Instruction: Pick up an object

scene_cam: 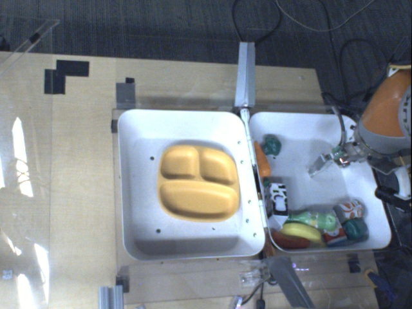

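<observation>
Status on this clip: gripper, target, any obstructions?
Gripper low over bare floor of right bin, nothing between fingers. Toys piled along near edge, banana on top, untouched. Yellow tray in left bin. No obstruction.

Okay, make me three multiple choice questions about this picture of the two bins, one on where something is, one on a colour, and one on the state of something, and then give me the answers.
1. Where does the yellow tray lie?
A. in the left bin
B. in the right bin
C. on the floor

2. What colour is the long thin object against the right bin's left wall?
A. blue
B. orange
C. white

3. How does the gripper stand?
A. clamped on the yellow tray
B. over the left bin
C. over bare floor of the right bin, holding nothing

Answers: 1 A, the tray rests in the middle of the left bin. 2 B, it shows orange beside the divider. 3 C, white bin floor shows around its tips, apart from every item.
</observation>
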Motion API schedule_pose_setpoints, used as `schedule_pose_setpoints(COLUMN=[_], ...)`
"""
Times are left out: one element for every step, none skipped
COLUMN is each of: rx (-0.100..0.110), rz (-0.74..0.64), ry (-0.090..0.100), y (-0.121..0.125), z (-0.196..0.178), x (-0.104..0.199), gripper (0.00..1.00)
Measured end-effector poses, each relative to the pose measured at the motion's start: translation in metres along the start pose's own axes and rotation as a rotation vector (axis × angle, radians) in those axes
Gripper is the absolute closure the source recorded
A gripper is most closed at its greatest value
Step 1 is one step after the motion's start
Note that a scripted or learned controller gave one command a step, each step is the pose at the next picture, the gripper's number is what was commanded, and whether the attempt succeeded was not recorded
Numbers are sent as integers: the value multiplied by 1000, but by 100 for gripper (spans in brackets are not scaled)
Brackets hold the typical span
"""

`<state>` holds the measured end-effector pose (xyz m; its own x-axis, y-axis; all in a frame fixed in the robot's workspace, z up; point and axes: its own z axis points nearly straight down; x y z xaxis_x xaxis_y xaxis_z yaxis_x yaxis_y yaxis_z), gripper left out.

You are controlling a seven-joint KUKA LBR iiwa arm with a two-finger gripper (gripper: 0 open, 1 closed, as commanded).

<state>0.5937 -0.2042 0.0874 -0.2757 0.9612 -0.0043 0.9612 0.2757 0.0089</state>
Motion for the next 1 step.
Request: schedule_pose_setpoints(rx=[-1], rz=[27], ry=[0], y=[-57], z=[-2], x=[36], gripper=[0])
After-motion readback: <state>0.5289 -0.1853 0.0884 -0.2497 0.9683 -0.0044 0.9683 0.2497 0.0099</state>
